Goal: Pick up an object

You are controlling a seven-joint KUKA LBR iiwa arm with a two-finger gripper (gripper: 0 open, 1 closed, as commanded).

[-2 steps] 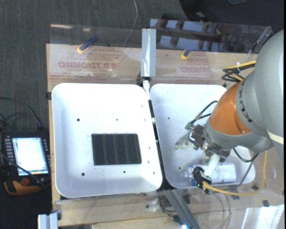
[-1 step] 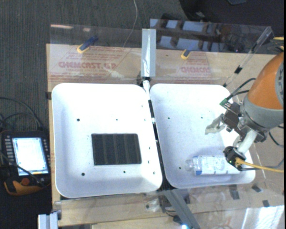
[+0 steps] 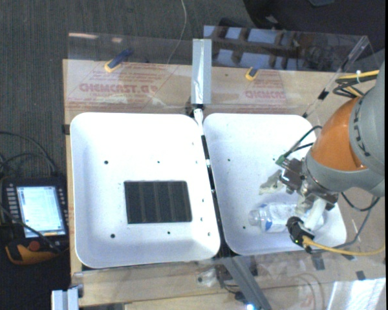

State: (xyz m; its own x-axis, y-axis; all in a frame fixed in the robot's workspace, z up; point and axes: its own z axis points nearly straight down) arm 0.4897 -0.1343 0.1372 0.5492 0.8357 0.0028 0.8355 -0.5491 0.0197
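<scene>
Camera view showed the arm [image 3: 349,141] bent low over one clear plastic bottle [image 3: 275,216] at lower right, jaws' state unclear.

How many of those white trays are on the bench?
2. The left tray has a dark ribbed panel on its floor. The right tray holds a clear plastic bottle, under the robot arm.
</scene>
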